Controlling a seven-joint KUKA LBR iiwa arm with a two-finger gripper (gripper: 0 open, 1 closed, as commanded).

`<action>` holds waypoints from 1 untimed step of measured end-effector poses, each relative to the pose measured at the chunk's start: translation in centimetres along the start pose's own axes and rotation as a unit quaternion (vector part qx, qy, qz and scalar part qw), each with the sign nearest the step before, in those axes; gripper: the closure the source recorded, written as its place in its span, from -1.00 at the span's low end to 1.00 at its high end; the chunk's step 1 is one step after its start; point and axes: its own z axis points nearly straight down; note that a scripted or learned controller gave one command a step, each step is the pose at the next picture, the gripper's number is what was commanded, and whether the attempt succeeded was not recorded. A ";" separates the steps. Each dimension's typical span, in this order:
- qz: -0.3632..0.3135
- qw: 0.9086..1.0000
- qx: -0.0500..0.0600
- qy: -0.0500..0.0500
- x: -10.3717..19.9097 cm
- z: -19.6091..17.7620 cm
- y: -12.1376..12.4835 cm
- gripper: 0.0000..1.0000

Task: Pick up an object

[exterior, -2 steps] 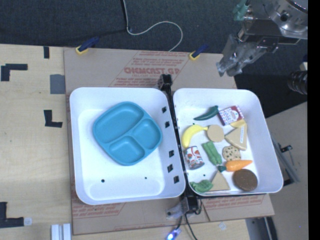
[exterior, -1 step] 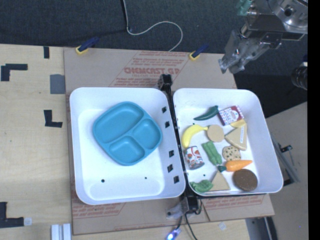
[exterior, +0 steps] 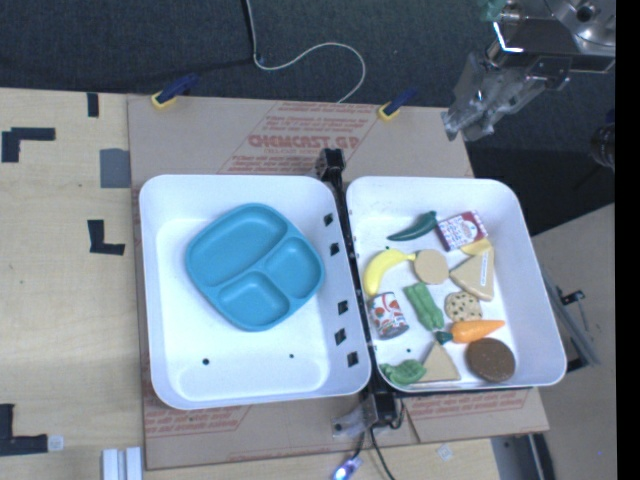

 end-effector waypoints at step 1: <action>0.000 1.000 0.001 0.000 0.0 -1.0 0.0 1.00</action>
